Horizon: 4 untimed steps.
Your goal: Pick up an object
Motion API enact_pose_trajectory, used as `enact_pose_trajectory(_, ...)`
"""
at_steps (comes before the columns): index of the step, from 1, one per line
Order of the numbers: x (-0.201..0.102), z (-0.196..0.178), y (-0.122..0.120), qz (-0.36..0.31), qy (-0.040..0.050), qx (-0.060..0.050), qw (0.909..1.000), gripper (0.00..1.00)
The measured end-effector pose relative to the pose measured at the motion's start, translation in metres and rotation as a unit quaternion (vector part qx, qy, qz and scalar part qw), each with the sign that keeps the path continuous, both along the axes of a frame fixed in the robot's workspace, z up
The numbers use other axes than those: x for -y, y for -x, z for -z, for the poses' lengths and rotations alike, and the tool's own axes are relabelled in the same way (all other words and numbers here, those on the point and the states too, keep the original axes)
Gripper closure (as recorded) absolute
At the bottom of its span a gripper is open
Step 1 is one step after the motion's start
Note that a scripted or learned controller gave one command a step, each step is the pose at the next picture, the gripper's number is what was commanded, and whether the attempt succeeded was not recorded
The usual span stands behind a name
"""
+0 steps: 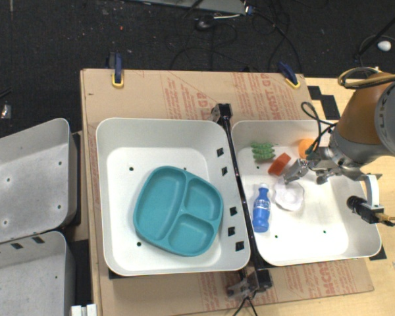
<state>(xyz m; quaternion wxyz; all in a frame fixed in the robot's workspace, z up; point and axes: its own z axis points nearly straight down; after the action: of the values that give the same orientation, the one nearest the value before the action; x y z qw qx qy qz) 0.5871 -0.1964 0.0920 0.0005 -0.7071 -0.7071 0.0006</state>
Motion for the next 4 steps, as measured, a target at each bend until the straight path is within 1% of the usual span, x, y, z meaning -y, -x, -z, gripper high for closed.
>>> enact_pose_trajectory(1, 0.0, -0.011, -0.001, 0.0, 0.0004, 0.002, 1.0, 1.0)
enact_pose_trajectory(3, 0.013, -0.105, -0.01, -0.001, 0.0013, 0.004, 1.0, 1.0)
enact_pose_trajectory(4, 0.016, -0.17, -0.011, -0.001, 0.0015, 0.005, 1.0, 1.0)
